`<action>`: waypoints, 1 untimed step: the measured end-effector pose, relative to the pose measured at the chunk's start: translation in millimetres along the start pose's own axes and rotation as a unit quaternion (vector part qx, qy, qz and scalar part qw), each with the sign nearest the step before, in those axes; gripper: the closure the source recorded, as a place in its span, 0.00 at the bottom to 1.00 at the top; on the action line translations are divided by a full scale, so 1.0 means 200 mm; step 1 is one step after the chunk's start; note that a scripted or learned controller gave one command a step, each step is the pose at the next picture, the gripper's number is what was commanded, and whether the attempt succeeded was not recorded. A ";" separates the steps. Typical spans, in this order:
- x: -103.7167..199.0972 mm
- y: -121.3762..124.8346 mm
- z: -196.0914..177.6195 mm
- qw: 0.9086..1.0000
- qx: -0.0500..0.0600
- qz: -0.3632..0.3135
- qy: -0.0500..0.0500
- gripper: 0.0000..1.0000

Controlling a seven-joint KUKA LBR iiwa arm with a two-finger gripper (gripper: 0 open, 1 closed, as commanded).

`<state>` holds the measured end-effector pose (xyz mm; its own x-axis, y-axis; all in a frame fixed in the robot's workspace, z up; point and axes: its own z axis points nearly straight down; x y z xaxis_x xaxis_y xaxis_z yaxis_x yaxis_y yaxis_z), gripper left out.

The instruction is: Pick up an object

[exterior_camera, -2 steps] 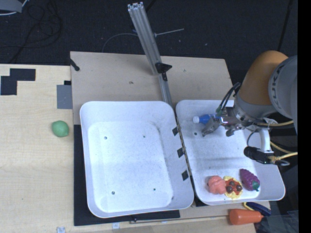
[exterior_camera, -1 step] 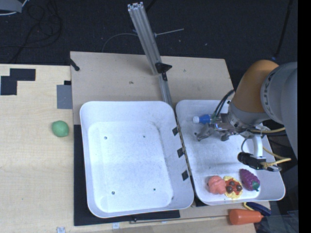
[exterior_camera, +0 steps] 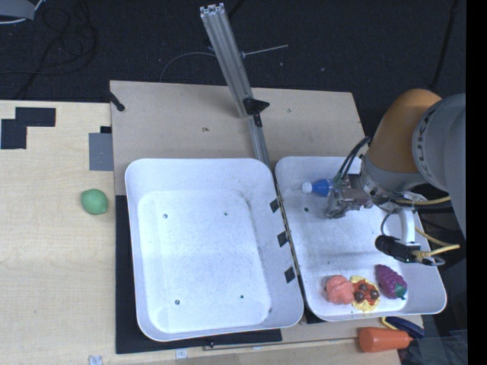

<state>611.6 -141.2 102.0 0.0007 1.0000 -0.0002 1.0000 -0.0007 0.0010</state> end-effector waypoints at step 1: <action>-0.04 0.00 -0.23 1.000 -0.001 0.000 0.000 1.00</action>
<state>610.6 -148.9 147.7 0.0000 1.0000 -0.0008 1.0000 0.0000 0.0031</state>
